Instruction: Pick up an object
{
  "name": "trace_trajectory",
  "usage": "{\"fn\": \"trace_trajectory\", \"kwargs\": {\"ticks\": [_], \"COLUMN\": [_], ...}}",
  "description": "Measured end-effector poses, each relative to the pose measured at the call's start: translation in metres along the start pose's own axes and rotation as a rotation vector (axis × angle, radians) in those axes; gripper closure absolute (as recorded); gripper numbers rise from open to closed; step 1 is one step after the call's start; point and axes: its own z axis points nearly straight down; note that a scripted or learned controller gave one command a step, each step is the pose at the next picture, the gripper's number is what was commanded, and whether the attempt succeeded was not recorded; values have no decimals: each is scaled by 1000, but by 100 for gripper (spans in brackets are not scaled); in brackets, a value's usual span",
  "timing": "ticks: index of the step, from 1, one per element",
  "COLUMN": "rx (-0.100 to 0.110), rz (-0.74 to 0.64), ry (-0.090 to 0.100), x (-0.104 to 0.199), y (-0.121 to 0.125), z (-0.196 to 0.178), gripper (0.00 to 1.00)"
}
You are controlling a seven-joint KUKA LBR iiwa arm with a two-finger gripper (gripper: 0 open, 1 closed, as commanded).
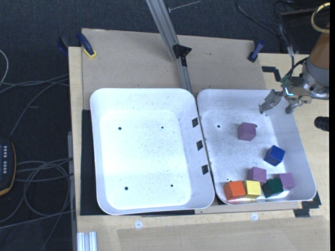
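**Operator:** Dark carpet lies all round my bench (157, 51), with loose cables trailing on the left. On the bench I see two white bins side by side: the left bin (104, 109) and the right bin (301, 156). A metal pole (165, 22) slants in from the far side and meets the bench just above the gap between them.

**Colleague:** Where are the blocks?

**Operator:** All in the right bin. A purple block (247, 131) sits alone around the middle. A blue block (274, 155) lies nearer and to its right, apart from it. Along the near wall there is a cluster: an orange block (235, 189), a yellow block (253, 189) touching its right side, and a green block (272, 187) just beside that. A small purple block (257, 174) sits just behind the yellow one, and a pale purple block (286, 180) is at the right end of the cluster.

**Colleague:** And the gripper?

**Operator:** My gripper (280, 103) is over the far right corner of the right bin, reaching in from the right. Its two fingers are spread apart, with nothing between them. It is well apart from the cluster, and the lone purple block is the closest one, to its near left.

**Colleague:** Anything else on the bench?

**Operator:** Blue clamps at the far corners: one on the left (86, 44), one on the right (255, 50).
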Motion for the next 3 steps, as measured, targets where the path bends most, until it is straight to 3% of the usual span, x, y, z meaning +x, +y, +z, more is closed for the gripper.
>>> {"fn": "trace_trajectory", "kwargs": {"ticks": [1, 2, 3], "rx": [0, -9, -14], "rz": [0, -1, -2], "ry": [0, -2, -4], "x": [10, 10, 20], "y": [3, 5, 10], "z": [52, 36, -22], "gripper": [0, 100, 100]}}
